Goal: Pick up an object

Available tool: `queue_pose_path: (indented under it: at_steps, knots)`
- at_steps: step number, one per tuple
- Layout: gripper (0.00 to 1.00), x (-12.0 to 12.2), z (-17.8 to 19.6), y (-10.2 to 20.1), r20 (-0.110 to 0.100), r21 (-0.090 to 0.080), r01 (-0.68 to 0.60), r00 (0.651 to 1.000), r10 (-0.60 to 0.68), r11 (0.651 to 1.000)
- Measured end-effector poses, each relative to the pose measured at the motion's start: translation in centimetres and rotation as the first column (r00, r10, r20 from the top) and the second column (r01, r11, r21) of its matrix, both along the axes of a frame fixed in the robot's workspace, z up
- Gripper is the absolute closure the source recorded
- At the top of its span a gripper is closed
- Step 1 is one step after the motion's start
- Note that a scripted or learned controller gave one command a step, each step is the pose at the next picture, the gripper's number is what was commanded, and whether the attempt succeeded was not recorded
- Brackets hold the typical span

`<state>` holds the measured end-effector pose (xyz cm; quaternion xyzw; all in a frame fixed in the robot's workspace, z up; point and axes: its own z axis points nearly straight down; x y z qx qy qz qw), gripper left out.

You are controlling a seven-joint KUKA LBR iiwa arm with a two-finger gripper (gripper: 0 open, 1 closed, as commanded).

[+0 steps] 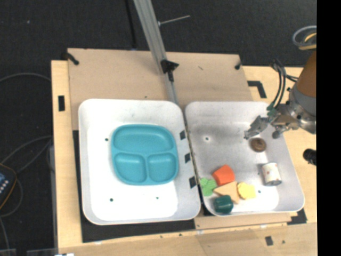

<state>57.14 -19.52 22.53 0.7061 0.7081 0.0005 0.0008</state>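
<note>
Camera view: a small round brown disc-shaped object (258, 144) is seen lying flat on the floor of the right shallow white bin (234, 116), directly below the two-finger gripper (262, 129), whose fingers are spread apart with nothing between them.

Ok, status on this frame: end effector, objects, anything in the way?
End effector over right bin, nothing held. Brown round piece just below it. Orange block, white cylinder untouched. Path clear.

Claw (259, 131) above brown disc (258, 144), right bin (213, 122).
</note>
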Motion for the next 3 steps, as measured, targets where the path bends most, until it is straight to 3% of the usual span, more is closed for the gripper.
queue_pose_path:
  at_steps: [1, 3]
  knots:
    - [0.0, 0.0, 0.0, 0.0, 0.0, 0.0, 0.0, 1.0, 0.0, 1.0]
    - [0.0, -1.1, -9.0, 0.1, -0.006, 0.0, 0.003, 1.0, -0.003, 1.0]
